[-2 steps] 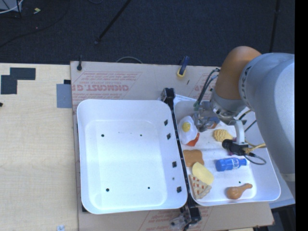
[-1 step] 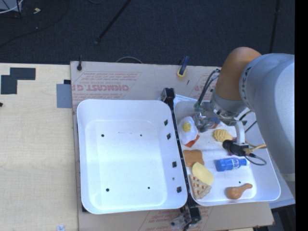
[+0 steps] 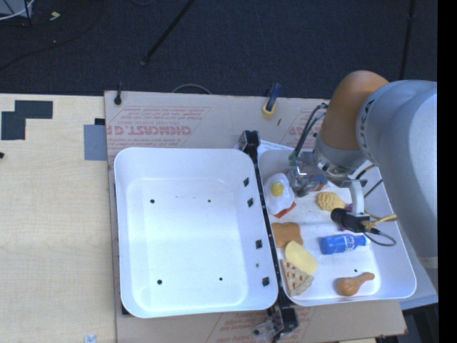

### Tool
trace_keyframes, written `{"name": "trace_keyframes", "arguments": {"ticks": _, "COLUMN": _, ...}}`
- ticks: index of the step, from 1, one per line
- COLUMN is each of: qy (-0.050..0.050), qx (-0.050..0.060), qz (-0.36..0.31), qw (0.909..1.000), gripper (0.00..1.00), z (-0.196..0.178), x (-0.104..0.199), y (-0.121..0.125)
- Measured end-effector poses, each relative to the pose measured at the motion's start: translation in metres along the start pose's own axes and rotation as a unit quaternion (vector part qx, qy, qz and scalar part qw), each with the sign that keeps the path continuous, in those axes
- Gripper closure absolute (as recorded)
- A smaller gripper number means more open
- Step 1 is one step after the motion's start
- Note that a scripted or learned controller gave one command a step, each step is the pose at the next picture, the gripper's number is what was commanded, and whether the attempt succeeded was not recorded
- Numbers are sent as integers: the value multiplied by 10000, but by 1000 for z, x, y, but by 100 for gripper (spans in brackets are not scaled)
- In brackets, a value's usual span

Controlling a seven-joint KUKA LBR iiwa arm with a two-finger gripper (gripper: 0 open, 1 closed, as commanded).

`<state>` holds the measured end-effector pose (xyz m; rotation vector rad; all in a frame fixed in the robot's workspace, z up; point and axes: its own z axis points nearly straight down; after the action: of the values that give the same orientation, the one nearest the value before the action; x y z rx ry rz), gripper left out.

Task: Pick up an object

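You see the gripper (image 3: 308,181) low in the right bin (image 3: 400,277), between the fried egg toy (image 3: 278,194) and yellow corn piece (image 3: 330,201). Jaw state: cannot tell. Blue bottle (image 3: 342,244) lies nearby.

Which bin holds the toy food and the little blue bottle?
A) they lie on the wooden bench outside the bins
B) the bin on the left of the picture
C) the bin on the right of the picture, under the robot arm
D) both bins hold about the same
C: the blue bottle, the fried egg and the drumstick all lie in the right bin, where the arm reaches in.
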<state>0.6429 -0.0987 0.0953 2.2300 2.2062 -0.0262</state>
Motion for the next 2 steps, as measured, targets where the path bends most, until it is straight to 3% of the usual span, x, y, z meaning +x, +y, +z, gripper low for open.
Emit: {"name": "trace_keyframes", "arguments": {"ticks": 2, "qy": 4, "qx": -1, "qz": -7, "qw": 10000, "gripper": 100, "z": 1, "x": -1, "y": 0}}
